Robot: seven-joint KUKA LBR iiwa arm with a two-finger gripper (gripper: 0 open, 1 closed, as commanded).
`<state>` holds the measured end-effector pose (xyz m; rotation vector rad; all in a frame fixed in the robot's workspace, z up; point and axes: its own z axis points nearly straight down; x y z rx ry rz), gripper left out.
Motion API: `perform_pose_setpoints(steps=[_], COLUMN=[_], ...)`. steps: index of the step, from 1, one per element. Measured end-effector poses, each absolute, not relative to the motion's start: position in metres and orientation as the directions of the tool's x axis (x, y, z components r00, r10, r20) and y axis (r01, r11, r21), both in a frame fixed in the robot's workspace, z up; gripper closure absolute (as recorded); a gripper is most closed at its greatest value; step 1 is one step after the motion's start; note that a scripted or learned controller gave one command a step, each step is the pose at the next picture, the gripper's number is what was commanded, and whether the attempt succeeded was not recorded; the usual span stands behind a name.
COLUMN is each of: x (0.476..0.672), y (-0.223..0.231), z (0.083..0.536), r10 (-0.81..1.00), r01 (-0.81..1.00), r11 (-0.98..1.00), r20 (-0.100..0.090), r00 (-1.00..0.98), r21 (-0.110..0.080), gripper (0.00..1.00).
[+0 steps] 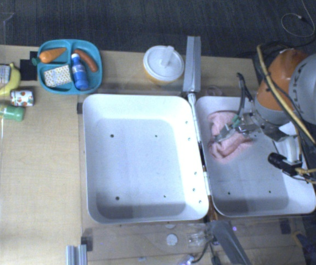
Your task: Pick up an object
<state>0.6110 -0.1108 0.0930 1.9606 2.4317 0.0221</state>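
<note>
A pink, soft, crumpled object [228, 139] lies in the right white bin [257, 195], toward its upper left part. My gripper [231, 130] reaches in from the right and sits low, right over the top of the pink object, touching or nearly touching it. The grey arm with its orange band [279, 73] rises behind it at the bin's right side. The gripper body hides part of the pink object.
The left white bin [141, 159] adjoins the right one across a shared rim. Behind the bins stand a yellow cup with a white lid [163, 64] and a blue divided tray [69, 66] of toy food. Small toys [6, 93] lie at the far left.
</note>
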Motion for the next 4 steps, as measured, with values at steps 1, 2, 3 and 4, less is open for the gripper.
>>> perform_pose_setpoints(steps=[1,2,3,4], x=[0.666,0.632,0.635,0.67], y=[-0.132,-0.095,-0.092,-0.018], z=[0.089,0.092,0.102,0.182], r10=[0.946,0.944,0.943,0.897], r01=[0.946,0.944,0.943,0.897], r11=[0.323,0.329,0.333,0.443], r20=[0.013,-0.008,-0.005,0.0], r00=[-0.323,-0.329,-0.333,-0.443], r21=[-0.013,0.017,0.02,0.001], gripper=[0.0,0.0,1.0,1.0])
